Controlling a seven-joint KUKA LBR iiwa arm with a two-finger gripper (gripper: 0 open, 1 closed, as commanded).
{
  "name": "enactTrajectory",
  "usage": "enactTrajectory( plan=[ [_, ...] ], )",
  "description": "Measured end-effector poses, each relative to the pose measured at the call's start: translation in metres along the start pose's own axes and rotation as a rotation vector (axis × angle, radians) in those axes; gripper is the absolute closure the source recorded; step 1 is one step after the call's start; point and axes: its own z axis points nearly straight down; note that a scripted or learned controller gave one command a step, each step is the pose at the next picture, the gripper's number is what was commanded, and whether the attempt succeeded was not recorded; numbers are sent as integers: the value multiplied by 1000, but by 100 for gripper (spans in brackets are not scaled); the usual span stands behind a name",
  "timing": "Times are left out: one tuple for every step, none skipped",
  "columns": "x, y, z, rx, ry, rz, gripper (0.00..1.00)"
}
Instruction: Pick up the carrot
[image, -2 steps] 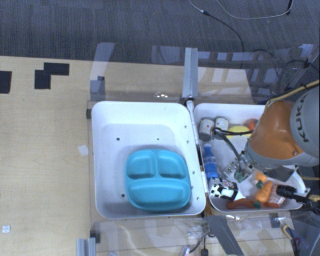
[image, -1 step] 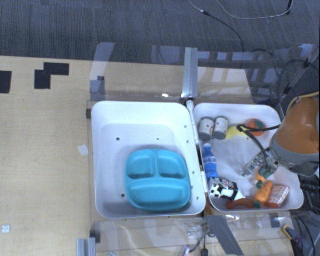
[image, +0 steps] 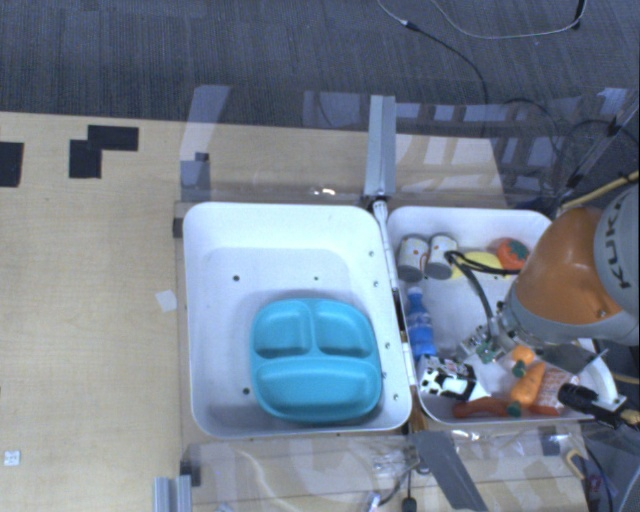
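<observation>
Pale wood bench bears two white bins. We see a blue three-part plastic plate (image: 315, 360) in the left one. Rightward, the grey-and-orange arm's gripper (image: 487, 343) hangs over clutter near the small orange carrot (image: 531, 381), beside a red sausage-like toy (image: 486, 408); its state we cannot tell.

White bins: two, the left bin (image: 200, 330) and the right bin (image: 470, 218)
Blue divided plates: one (image: 315, 360)
Grey cans: two (image: 412, 257) (image: 438, 254)
Blue bottles: one (image: 419, 328)
Carrots: one (image: 528, 382)
Black-and-white toys: one (image: 443, 382)
Robot arms: one (image: 575, 270)
</observation>
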Motion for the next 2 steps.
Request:
enactTrajectory(
  plan=[
    [-47, -29, 1, 3, 5, 239, 100],
    [-19, -3, 1, 4, 0, 522, 100]
  ],
)
